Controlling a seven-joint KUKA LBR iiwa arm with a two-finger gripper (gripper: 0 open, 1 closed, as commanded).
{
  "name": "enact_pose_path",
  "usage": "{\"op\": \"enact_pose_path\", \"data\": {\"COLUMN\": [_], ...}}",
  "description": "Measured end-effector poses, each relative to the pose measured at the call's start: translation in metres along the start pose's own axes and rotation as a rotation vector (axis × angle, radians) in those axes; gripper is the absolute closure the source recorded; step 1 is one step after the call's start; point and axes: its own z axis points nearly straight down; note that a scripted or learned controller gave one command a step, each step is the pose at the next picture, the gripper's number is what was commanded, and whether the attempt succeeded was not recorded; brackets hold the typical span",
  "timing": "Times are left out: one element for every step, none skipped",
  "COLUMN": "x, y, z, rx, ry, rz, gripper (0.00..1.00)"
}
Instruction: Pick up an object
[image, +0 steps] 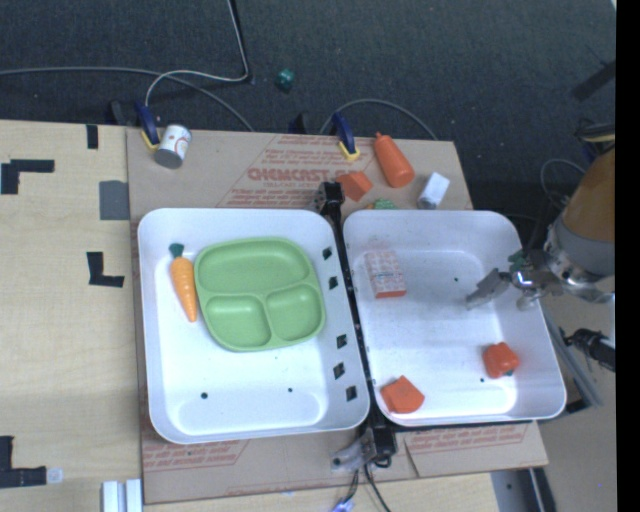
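The gripper (490, 288) hangs over the right bin (440, 335) near its right wall, and whether its fingers are spread or closed cannot be told from this angle; nothing shows between them. In that bin a small carton (384, 273) lies near the left wall, an orange block (501, 359) sits just below the gripper, and an orange wedge (403, 396) rests by the front wall. The left bin (240, 400) holds a green plate (262, 293) with a carrot (184, 285) just beside it.
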Motion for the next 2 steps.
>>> {"op": "enact_pose_path", "data": {"x": [0.0, 0.047], "y": [-0.042, 0.01], "z": [0.08, 0.062], "rx": [-0.006, -0.003], "ry": [-0.001, 0.001], "rz": [0.0, -0.002], "gripper": [0.0, 0.0]}}
